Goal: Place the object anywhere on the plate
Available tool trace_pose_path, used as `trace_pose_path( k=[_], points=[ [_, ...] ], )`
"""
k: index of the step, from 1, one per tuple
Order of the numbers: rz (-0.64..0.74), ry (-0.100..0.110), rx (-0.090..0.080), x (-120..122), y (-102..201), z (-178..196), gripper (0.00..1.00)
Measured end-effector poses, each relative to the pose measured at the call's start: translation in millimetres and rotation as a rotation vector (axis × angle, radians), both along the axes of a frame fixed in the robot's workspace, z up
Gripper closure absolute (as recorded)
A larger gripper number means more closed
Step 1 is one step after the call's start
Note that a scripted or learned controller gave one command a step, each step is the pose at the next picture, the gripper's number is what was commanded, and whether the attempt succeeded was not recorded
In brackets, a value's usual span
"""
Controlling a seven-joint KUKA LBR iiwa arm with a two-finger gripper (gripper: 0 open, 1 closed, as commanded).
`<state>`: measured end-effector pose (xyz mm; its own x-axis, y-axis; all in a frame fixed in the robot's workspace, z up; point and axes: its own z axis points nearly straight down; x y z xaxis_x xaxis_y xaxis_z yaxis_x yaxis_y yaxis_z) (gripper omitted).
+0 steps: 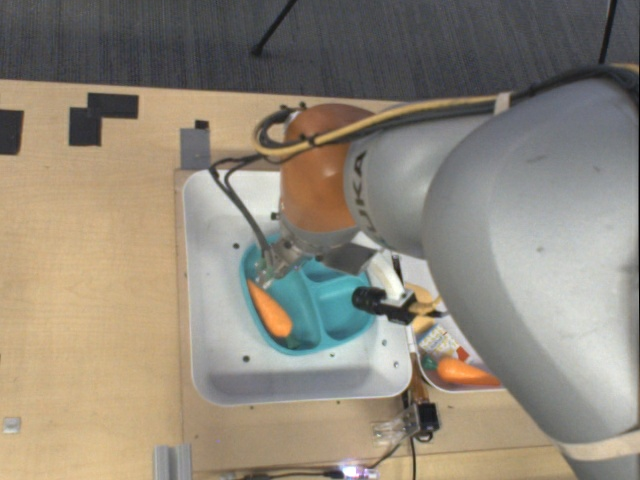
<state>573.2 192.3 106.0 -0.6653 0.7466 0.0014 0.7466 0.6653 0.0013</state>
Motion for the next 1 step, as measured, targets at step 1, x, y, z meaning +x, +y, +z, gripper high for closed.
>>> trace_pose_path(
  k=[1],
  points=[
    [-0.246,-0.001,0.004,44.3,7.3,-13.6,1.0]
  ],
)
